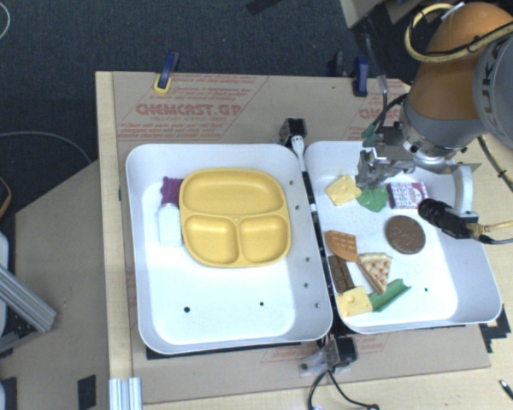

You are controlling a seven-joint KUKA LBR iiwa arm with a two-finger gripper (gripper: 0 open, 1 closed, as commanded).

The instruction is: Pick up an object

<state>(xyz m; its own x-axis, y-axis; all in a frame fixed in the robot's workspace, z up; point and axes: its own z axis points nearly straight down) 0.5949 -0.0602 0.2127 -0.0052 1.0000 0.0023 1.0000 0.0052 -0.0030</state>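
One pincer [373, 171] poised directly above green piece [374, 199] (cheese wedge [343, 190] just left); finger state indiscernible.

A bulbous orange band [455, 54] is seen above the wrist, glossy and rounded, with grey casing [504, 84] beside it on the right. A pale yellow cable [423, 20] is looped over the top of the orange section. Below it a grey metallic collar [436, 135] is fitted, narrowing to the gripper [374, 171] — a cluster of silver and dark parts with small green pieces and thin wires attached at its left side. A black cylindrical fitting [440, 214] is mounted on a light bracket [463, 186], and a thin cable is led off from it to the right.
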